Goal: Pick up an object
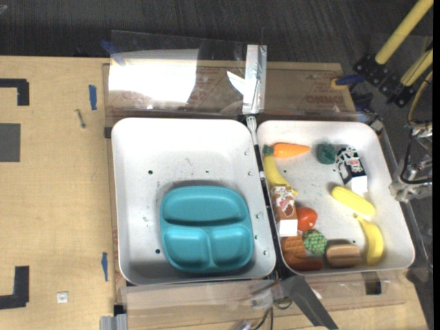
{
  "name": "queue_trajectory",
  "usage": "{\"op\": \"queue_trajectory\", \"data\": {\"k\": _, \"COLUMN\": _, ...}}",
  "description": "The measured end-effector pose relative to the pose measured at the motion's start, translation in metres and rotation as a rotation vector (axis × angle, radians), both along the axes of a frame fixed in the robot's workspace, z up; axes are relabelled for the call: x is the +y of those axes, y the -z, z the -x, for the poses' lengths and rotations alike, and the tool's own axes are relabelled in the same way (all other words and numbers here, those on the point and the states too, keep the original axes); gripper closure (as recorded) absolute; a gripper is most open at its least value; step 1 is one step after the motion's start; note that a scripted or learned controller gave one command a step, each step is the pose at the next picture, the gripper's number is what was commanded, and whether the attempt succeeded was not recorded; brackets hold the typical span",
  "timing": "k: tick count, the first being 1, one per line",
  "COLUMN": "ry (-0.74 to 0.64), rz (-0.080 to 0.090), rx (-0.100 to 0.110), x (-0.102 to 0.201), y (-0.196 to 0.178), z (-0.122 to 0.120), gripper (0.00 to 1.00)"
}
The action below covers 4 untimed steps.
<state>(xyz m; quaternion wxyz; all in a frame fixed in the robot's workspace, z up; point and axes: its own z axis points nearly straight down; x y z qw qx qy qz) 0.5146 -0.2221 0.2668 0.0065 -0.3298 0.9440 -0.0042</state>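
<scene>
Several toy foods crowd the right bin (388,158), on the side the arm reaches from: a carrot (292,150), a banana (353,202) and more touching pieces. Packed so tightly, they invite a pinch on two items or a slip off a curved peel. Whether the gripper is apart or together I cannot tell, and the overlapped pieces at the bin's lower edge are hard to name.

Glossy teal plastic tray (205,228), smooth white plastic bins (130,184), matt cardboard bench top (48,184)

Toy food crowds the right white plastic bin (385,150) from 12 through 9 o'clock; its centre (323,184) lies bare.
</scene>
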Motion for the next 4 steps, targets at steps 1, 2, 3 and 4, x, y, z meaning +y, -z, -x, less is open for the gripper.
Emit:
{"op": "queue_trajectory", "data": {"k": 1, "ry": -0.132, "rz": -0.002, "rx": 0.005, "x": 0.003, "y": -0.019, "z": -0.049, "gripper": 1.0}}
{"op": "queue_trajectory", "data": {"k": 2, "ry": -0.216, "rz": -0.002, "rx": 0.005, "x": 0.0, "y": -0.038, "z": -0.098, "gripper": 1.0}}
{"op": "queue_trajectory", "data": {"k": 3, "ry": -0.439, "rz": 0.0, "rx": 0.005, "x": -0.001, "y": -0.036, "z": -0.13, "gripper": 1.0}}
{"op": "queue_trajectory", "data": {"k": 4, "ry": -0.6, "rz": 0.002, "rx": 0.005, "x": -0.001, "y": -0.038, "z": -0.154, "gripper": 1.0}}
